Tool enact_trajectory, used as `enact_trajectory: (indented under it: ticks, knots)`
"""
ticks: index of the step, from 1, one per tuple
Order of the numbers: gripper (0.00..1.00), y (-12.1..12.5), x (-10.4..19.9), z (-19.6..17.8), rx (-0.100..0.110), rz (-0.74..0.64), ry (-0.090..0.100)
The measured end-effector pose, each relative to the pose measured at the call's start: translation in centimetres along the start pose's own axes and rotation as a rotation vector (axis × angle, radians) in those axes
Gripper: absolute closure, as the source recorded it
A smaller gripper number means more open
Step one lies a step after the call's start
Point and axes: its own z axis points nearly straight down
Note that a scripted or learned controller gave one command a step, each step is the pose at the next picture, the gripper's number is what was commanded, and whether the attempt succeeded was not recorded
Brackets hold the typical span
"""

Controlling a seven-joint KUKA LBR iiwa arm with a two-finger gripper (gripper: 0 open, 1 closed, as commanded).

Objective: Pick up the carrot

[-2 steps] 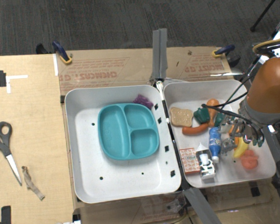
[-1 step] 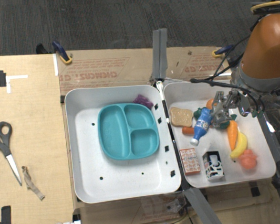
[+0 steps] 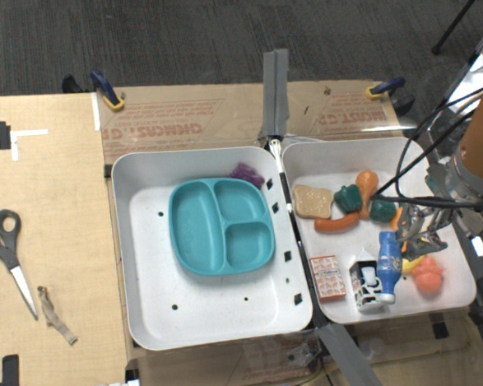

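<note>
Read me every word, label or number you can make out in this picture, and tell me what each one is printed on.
Brown cardboard sheet behind the bins: large reddish lettering in two blocks, reversed or upside down from this view and too faint to quote.
Small red and white box in the right bin: print too small to read.
Black and white carton: markings too blurred to read.
Blue bottle: no legible label.

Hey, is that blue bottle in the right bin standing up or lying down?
Lying down. The blue bottle rests lengthwise on the floor of the right bin, between the small carton and the pincer.
</note>
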Motion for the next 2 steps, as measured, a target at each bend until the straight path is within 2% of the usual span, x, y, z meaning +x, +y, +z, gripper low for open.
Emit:
enact_trajectory:
  ticks: [1, 2]
  knots:
    - [1.00, -8.3, 1.3, 14.2, 0.000, 0.416, 0.000]
    - [1.00, -1.8, -1.3, -2.3, 0.000, 0.378, 0.000]
